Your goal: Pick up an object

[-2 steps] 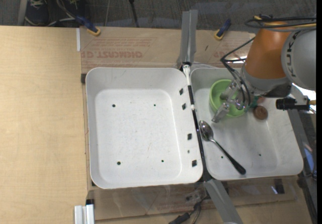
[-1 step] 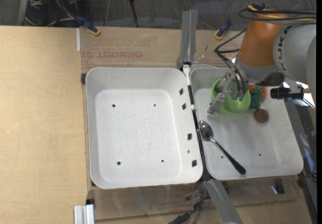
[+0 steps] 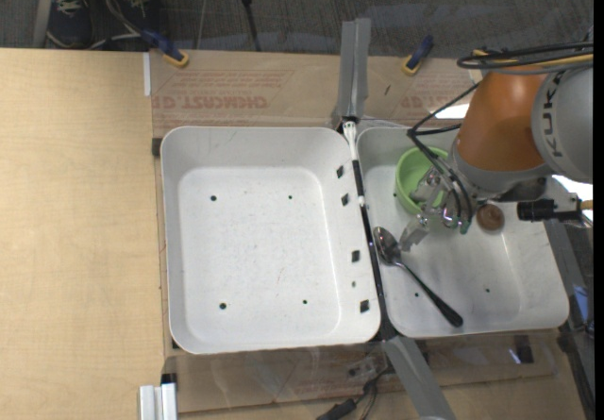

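Note:
My gripper [image 3: 437, 226] hangs low over the back half of the right bin [image 3: 528, 314], below the orange band of the arm. Its fingers stand open, with bare bin floor showing between them. A green cup [image 3: 412, 175] lies just behind and left of the gripper, partly covered by the wrist. In front of the gripper, a metal spoon [image 3: 408, 271] with a black handle lies slanting across the bin floor, its bowl close to the left fingertip [image 3: 413, 237]. A small brown round object [image 3: 489, 216] rests just right of the gripper.
The left bin [image 3: 179, 248] sits beside the right one, and a dark divider with clips [image 3: 361, 220] runs between them. Cardboard and clamps lie behind the bins. A wooden benchtop stretches to the left. Cables hang around the arm at the right.

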### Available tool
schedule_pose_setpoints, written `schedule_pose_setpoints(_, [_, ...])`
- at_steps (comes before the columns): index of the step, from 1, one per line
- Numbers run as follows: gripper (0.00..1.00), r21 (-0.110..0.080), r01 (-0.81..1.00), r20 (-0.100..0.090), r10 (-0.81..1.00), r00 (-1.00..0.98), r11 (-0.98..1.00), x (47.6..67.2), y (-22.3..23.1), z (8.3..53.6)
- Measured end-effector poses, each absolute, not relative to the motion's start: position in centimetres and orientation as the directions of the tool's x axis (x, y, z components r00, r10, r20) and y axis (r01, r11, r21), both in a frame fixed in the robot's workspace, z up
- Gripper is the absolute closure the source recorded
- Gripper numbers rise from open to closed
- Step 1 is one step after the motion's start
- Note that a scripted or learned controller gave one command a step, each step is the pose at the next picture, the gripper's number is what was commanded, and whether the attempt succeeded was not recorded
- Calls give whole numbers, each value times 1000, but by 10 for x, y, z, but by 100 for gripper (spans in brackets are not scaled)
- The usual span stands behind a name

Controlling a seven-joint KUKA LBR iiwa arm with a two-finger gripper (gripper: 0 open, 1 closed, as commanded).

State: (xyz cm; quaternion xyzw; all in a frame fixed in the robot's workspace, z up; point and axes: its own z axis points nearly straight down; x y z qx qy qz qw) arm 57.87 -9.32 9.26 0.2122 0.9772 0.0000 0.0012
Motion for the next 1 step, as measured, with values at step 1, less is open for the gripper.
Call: schedule_pose_setpoints(1, [0, -3, 233, 21, 233, -972, 972, 644, -99, 92])
